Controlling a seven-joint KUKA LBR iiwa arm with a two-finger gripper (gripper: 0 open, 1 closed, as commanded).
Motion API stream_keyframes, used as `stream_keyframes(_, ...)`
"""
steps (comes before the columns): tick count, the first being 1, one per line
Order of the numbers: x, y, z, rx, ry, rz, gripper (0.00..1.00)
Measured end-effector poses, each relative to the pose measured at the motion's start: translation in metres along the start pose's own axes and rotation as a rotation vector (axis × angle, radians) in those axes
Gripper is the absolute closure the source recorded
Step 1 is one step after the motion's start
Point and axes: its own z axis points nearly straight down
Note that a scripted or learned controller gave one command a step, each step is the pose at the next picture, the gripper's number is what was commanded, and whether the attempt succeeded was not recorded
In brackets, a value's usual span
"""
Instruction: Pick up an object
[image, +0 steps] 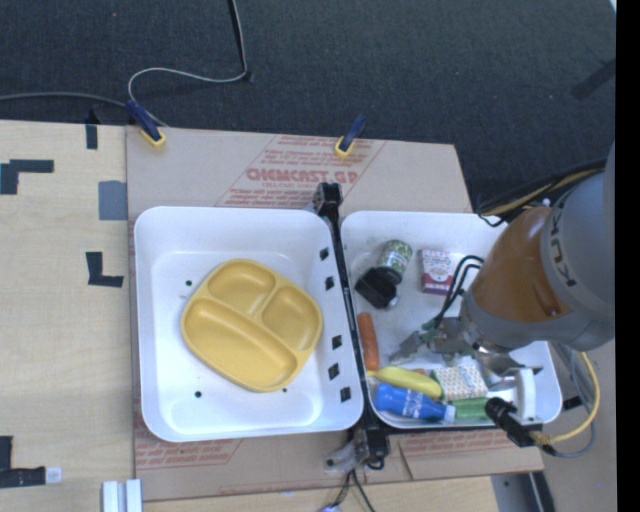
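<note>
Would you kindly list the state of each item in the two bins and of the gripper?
yellow tray: flat, alone in the left bin
orange marker: lying by the divider
banana: lying flat
blue bottle: on its side
green can: lying down
gripper: low in the right bin, holding nothing

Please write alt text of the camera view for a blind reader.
The grey arm's tool hangs over the right bin, above a banana, a blue bottle and small packets. The left bin holds a yellow divided plate.
</note>
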Motion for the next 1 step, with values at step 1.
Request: stream_keyframes(1,0.0006,0.0001,-0.0092,0.001,0.001,-0.001,1.00)
